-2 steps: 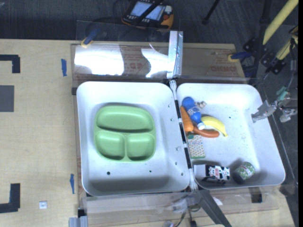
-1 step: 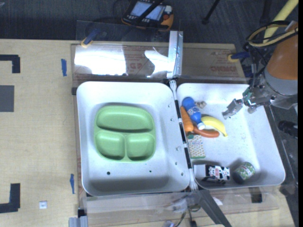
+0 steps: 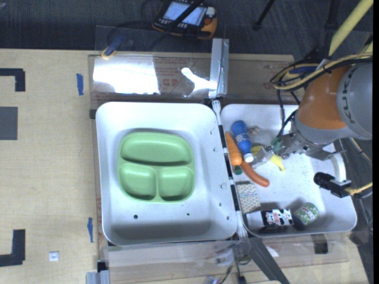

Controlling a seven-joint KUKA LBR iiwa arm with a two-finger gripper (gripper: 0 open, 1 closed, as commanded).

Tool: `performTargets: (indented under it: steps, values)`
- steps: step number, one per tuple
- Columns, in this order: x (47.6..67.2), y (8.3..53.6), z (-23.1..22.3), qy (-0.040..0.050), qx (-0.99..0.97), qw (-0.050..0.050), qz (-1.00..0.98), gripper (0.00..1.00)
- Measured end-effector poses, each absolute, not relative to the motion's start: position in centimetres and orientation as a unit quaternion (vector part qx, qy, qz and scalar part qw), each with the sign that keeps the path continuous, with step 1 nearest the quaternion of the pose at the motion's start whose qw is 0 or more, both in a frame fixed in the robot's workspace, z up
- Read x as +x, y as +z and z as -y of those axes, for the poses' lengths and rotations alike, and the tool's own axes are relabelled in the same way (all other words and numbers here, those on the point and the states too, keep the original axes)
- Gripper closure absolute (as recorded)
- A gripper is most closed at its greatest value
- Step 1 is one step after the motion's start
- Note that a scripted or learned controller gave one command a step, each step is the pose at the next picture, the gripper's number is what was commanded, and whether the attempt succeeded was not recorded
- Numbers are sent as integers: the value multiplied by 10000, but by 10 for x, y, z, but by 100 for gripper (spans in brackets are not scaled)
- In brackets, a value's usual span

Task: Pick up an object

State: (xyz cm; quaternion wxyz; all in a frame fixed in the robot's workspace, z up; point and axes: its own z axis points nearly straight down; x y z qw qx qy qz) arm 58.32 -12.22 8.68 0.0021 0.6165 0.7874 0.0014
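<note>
While the arm (image 3: 331, 102) leans in from 3 o'clock, here's how the bench looks going left to right. Left bin (image 3: 112, 176) has a green tray (image 3: 157, 165) sitting in the middle of it, the kind with three compartments: one long one at 12 o'clock and two smaller ones side by side at 6 o'clock.

Right bin (image 3: 337, 203) is where all the small stuff is. Right up against the dividing wall there's a carrot (image 3: 234, 151), running roughly 12 to 6. Just at its 1 o'clock is a blue bottle (image 3: 241, 136) with a white cap. A second orange carrot-looking piece (image 3: 256, 177) lies at the first one's 5 o'clock, angled toward 4. Below that, toward 6 o'clock, a patterned little packet (image 3: 248, 197) sits by the wall, and further along the bin's bottom edge there's a black-and-white toy, maybe a cow (image 3: 278, 218), and then a greenish round can (image 3: 306, 213) at its 3 o'clock.

The gripper (image 3: 273, 152) is down in the right bin, just at 3 o'clock of the bottle and carrots. A yellow thing (image 3: 277, 163), banana-ish, sits right at its tip, touching or nearly so. Honestly can't tell whether the jaws are open, closed or actually holding it; it's too cluttered there.
</note>
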Motion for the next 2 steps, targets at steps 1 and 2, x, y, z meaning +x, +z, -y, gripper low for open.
performTargets:
  steps: [1,2]
  values:
    - [585,97,123,27,6176,38,-7865,100]
    - [622,184,61,-2,7225,1,-6914,100]
